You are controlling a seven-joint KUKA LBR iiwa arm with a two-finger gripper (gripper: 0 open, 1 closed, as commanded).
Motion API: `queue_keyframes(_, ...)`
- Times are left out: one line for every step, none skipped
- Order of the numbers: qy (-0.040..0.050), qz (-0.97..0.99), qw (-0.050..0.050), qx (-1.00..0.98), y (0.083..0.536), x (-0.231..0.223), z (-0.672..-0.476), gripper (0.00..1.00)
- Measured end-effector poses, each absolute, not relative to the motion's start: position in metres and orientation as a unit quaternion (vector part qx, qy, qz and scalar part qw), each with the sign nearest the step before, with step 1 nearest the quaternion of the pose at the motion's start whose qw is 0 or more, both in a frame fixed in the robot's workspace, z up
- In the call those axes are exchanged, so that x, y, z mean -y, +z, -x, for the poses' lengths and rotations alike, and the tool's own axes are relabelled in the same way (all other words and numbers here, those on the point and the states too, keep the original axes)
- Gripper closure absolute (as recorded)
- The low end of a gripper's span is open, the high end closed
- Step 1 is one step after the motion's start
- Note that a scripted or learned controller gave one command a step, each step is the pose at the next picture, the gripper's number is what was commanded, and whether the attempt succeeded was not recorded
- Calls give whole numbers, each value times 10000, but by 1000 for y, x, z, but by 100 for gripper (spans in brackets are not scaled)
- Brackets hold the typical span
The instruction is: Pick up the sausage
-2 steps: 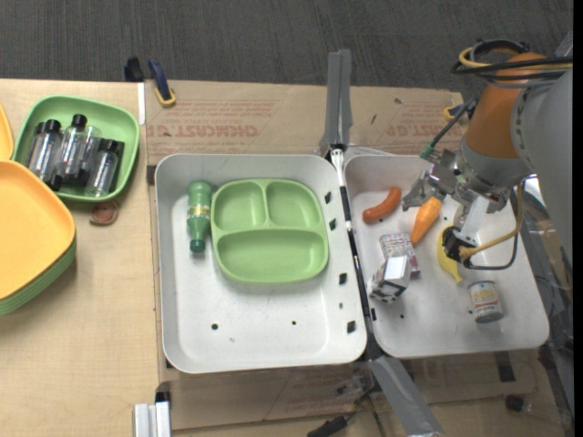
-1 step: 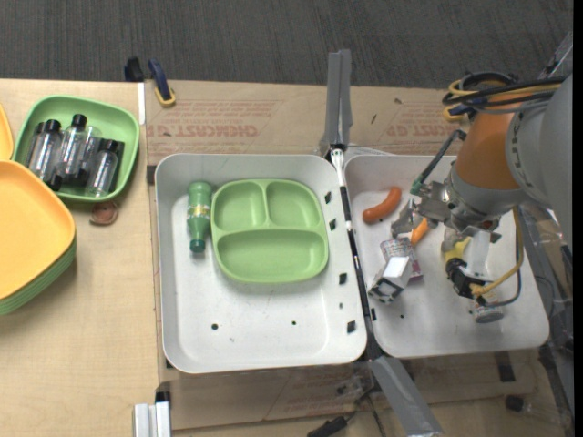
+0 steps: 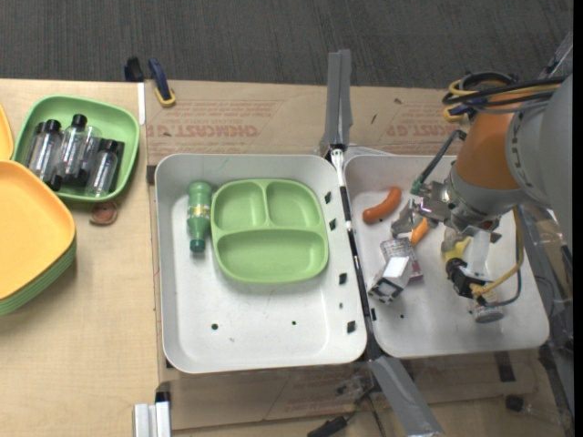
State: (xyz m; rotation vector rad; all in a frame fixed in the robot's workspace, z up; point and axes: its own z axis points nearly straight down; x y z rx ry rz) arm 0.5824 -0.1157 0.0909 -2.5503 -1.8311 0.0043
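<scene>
Camera view: a short, curved reddish-orange sausage with a smooth skin lies on the floor of the right-hand shallow white plastic bin, in its upper left part near the divider between the two bins. Nothing touches it. Just to its right, the grey metal two-finger gripper hangs low over the bin at the end of the grey arm with its orange band, close beside the sausage but apart from it; whether it is open or closed cannot be told from this angle. A small orange piece, perhaps a carrot-shaped toy, sits directly under the gripper. Below that lie a crumpled clear packet with red print and a small boxy grey-and-black object.

In the left-hand white bin, a matte green plastic plate with three compartments rests beside a green bottle lying along the bin's left wall. On the wooden bench beyond, a green square dish holds several dark-capped clear vials, next to a stack of orange plates.
</scene>
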Motion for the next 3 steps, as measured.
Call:
queue_keyframes(8, 7441, 1, 6680, 91, 118, -624, 0)
queue_keyframes(23, 7451, 13, 6669, 100, 119, -623, 100)
queue_keyframes(13, 7362, 6, 6768, 190, 64, -588, 100)
